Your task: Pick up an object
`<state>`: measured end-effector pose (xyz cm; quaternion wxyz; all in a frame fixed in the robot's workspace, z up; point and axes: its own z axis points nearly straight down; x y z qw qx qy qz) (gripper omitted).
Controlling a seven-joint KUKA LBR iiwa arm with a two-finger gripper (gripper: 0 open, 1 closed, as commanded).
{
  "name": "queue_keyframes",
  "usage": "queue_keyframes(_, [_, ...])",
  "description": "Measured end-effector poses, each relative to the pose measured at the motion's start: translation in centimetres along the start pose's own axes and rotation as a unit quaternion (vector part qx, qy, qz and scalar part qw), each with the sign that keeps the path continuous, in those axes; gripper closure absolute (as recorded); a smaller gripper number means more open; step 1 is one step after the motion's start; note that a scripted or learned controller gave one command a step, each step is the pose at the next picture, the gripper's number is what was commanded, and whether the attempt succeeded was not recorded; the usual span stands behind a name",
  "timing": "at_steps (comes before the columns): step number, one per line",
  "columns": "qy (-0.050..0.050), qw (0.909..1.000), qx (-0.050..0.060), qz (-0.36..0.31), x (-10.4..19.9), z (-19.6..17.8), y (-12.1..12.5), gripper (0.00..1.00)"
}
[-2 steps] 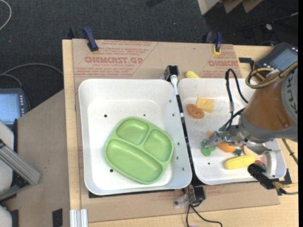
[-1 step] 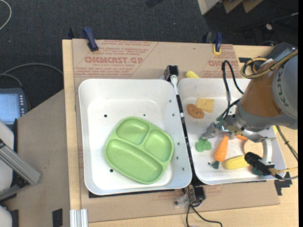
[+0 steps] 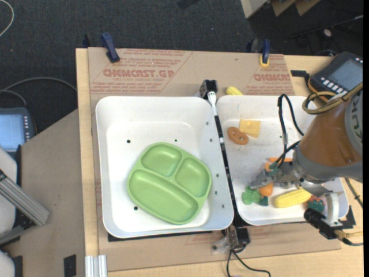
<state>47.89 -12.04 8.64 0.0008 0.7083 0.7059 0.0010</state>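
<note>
Camera view: your gripper (image 3: 271, 178) hovers over the toy corn (image 3: 292, 198); I cannot tell its state. Corn looks light, stiff, slippery; grip across its middle.

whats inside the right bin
In the right bin: a yellow cheese wedge, a brown pretzel-like piece, a corn cob and a green toy. The arm covers the bin's right part, hiding anything beneath.
</note>
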Motion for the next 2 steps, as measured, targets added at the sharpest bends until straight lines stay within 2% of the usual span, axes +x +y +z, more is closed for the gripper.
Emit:
queue_keyframes(1, [0.000, 1.0000, -0.001, -0.001, 0.1, -1.0, 0.2, 1.00])
queue_keyframes(2, [0.000, 1.0000, -0.003, -0.006, 8.1, -10.3, 0.2, 1.00])
